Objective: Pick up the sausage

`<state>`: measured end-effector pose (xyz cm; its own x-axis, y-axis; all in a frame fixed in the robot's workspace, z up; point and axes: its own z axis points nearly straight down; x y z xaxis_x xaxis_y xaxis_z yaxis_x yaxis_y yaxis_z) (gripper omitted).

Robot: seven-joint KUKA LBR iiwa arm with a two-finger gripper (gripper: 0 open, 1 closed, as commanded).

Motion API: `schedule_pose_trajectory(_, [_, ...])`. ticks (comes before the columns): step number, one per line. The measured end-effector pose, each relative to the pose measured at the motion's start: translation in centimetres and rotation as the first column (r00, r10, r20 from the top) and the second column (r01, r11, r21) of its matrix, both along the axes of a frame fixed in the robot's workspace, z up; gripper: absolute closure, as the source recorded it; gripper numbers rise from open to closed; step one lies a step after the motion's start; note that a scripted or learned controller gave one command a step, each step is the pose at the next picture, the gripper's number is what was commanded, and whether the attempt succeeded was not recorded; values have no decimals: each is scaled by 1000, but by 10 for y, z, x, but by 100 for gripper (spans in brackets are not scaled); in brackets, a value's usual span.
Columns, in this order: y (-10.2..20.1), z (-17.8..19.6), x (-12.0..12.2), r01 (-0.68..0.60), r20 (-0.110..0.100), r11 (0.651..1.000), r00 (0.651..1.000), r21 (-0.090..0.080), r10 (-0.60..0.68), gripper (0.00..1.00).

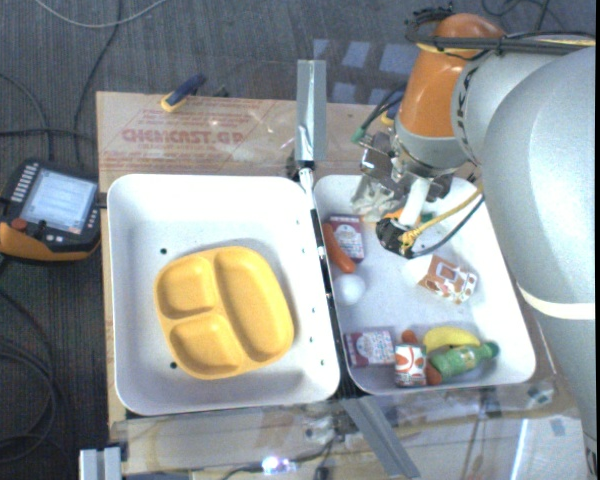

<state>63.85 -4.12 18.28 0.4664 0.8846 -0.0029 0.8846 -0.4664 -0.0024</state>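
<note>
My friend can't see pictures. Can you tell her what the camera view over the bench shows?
A grey robot arm's gripper hangs over the right bin, close to a red sausage by the bin's left wall. Small toy foods lie scattered there, and the left bin holds a yellow divided plate.

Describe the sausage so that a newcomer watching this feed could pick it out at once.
Look in the right bin, along its left wall near the upper end. The sausage is a thin orange-red stick lying beside a small dark-red packet, with a white egg just below; it alone is long and slim.
</note>
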Motion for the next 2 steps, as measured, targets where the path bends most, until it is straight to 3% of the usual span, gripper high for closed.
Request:
schedule_pose_trajectory(1, [-56, -47, -76, -105, -2, 994, 994, 3, 105, 0])
schedule_pose_trajectory(2, [-56, -47, -76, -106, -2, 994, 994, 3, 106, 0])
